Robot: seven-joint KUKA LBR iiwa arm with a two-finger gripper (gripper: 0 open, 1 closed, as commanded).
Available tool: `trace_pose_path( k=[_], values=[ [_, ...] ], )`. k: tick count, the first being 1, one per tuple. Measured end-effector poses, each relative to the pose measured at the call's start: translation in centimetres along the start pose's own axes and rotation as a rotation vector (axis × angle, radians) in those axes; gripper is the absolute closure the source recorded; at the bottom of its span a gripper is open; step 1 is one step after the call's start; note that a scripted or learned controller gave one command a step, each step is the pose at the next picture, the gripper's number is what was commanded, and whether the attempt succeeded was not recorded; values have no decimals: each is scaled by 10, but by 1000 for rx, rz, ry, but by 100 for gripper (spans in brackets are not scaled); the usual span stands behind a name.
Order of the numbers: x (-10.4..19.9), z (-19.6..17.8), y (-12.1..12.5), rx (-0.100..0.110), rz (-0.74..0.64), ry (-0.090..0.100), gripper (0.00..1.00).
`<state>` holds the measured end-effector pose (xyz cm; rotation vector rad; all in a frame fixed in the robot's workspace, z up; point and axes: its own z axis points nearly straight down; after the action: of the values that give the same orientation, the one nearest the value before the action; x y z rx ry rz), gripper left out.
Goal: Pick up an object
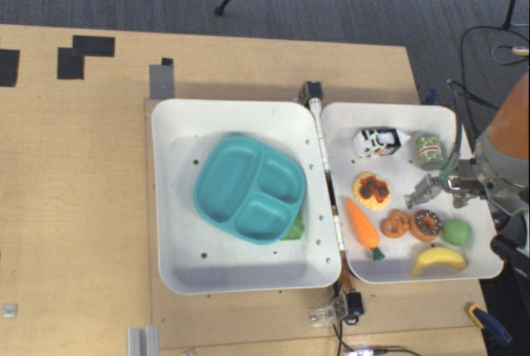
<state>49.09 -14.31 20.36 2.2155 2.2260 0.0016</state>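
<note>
Wooden worktop (83, 205), two white bins; gripper (424, 190), jaws open and empty, above right bin (397, 276) toys — should centre over one, perhaps pretzel (395, 223), before closing.

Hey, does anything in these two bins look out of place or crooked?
The teal divided tray in the left bin sits rotated, skewed to the bin walls, and something green pokes out from under its lower right corner.
</note>
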Motion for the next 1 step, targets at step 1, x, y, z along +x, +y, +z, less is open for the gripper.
trace_pose_path(
  k=[1],
  values=[
    [40,101,-3,-3,39,-1,0]
  ],
)
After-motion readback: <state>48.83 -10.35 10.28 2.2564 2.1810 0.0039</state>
